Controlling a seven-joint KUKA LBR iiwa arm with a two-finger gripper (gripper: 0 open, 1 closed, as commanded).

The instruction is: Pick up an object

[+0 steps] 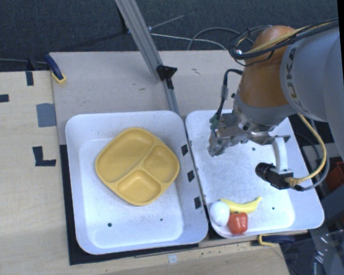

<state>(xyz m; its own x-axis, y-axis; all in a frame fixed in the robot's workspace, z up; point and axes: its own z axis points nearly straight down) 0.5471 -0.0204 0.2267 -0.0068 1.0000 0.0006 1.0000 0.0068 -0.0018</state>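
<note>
My gripper [216,147] hangs over the upper left part of the right bin [274,215], above bare bin floor with nothing seen between its fingers. At that bin's near edge lie a white egg-shaped object [219,213], a yellow banana [244,205] and a red pepper-like object [238,222], packed close together. They sit well below the gripper in the view, apart from it. A yellow divided plate [137,165] lies in the left bin [90,231].
A slanted metal pole [145,40] crosses the bench behind the bins and ends near the bins' shared wall. The arm's grey body and orange band [267,65] cover the right bin's far right side. A black cable part [272,176] hangs beside the arm.
</note>
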